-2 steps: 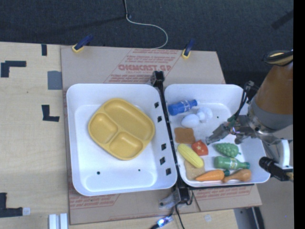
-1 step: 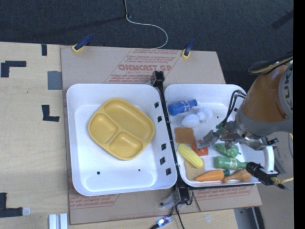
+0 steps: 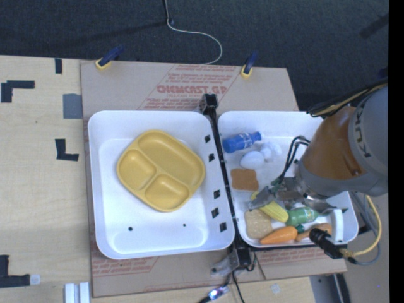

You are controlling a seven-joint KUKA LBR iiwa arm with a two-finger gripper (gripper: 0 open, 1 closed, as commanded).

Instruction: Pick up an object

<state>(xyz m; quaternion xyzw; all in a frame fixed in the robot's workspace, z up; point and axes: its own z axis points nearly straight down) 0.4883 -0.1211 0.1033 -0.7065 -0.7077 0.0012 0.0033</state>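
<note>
Reaching in from the right, the arm (image 3: 344, 150) shows its orange band above the wrist and puts the gripper (image 3: 278, 191) low over the right bin (image 3: 303, 120), down among the toy food. How the gripper is set, released or clenched, cannot be told, since the wrist hides much of it and nothing plainly sits in its grip. Just under and slightly left of the gripper lies a yellow corn cob (image 3: 268, 210), so close that contact cannot be ruled in or out. Right beside it, below the gripper, is a green piece (image 3: 302, 216), and further below that an orange carrot (image 3: 279, 235) near the bin's front wall, with a pale cracker (image 3: 254, 225) partly under the corn. Up and to the left of the gripper rests a brown square piece (image 3: 244, 180); beyond that, a white rounded object (image 3: 253, 160) and a blue bottle (image 3: 240, 141) lying on its side. Far to the left of the gripper, across the divider, the left bin (image 3: 104, 188) holds a yellow divided plate (image 3: 160, 170), well apart from the tool.
</note>
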